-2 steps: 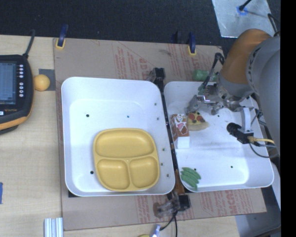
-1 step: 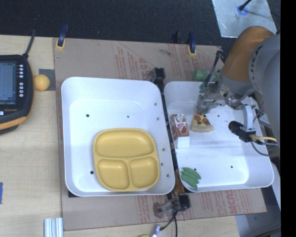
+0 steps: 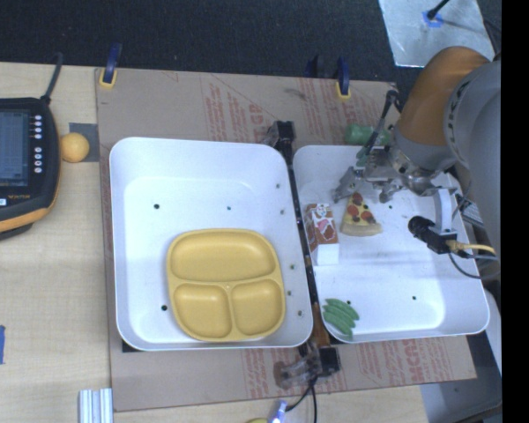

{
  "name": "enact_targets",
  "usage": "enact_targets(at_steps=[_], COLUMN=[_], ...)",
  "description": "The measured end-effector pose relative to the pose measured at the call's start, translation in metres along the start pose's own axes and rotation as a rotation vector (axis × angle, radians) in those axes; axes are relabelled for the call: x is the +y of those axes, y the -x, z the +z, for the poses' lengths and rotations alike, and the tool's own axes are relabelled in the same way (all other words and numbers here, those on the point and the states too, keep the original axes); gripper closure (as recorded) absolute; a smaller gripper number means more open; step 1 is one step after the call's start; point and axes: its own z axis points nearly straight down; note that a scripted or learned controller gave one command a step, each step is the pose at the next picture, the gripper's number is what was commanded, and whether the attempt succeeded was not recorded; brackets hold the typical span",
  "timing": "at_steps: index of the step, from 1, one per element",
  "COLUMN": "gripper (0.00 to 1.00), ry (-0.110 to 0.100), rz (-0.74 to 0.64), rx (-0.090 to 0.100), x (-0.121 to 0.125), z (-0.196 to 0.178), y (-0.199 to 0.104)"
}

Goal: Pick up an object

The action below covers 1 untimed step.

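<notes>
In the right bin, my gripper hangs over the far left part with its fingers spread and nothing between them. A toy pizza slice lies just in front of the fingertips, apart from them. A red and white cake-slice toy rests against the bin's left wall. At the near left corner sits a green pea pod. The left bin holds a yellow divided plate.
A small green object lies outside the right bin, behind it and partly hidden by the arm. At the far left edge of the bench are a teach pendant and an orange ball. Clamps join the bins.
</notes>
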Motion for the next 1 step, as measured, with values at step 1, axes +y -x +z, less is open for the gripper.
enact_targets(at_steps=[1], gripper=[1.00], ry=[0.000], rz=[-0.004], rx=[0.000], x=[0.0003], z=[-0.0105], y=[0.0002])
